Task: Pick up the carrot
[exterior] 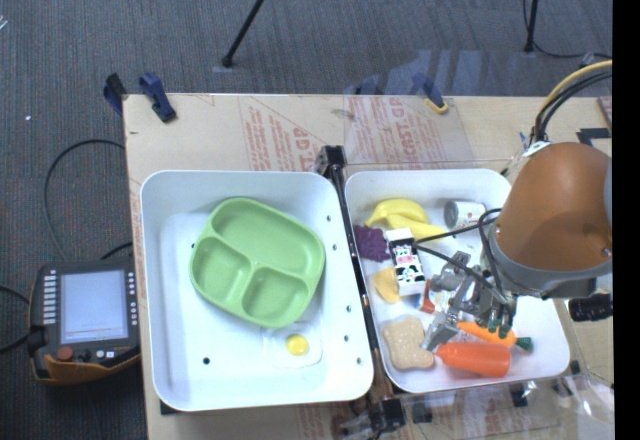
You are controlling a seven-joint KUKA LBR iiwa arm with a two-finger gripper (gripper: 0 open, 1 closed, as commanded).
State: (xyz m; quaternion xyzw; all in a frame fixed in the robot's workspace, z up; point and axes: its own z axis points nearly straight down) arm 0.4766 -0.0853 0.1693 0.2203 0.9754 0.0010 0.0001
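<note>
A small carrot (492,333) with a green tip lies in the right bin (470,178), near its front right corner. A larger, plain orange carrot-like piece (472,358) lies just in front of it. My gripper (452,313) hangs low over the bin, right at the small carrot's left end and above the orange piece. Its fingers (438,336) look spread, so it is open, and I see nothing held between them. The grey and orange wrist (555,213) hides the bin's right side.
The right bin also holds a banana (400,216), a purple piece (370,243), a milk carton (404,263), a yellow wedge (386,285), a toast slice (408,343) and a can (462,213). The left bin (165,198) holds a green divided plate (258,260) and a yellow bit (297,345).
</note>
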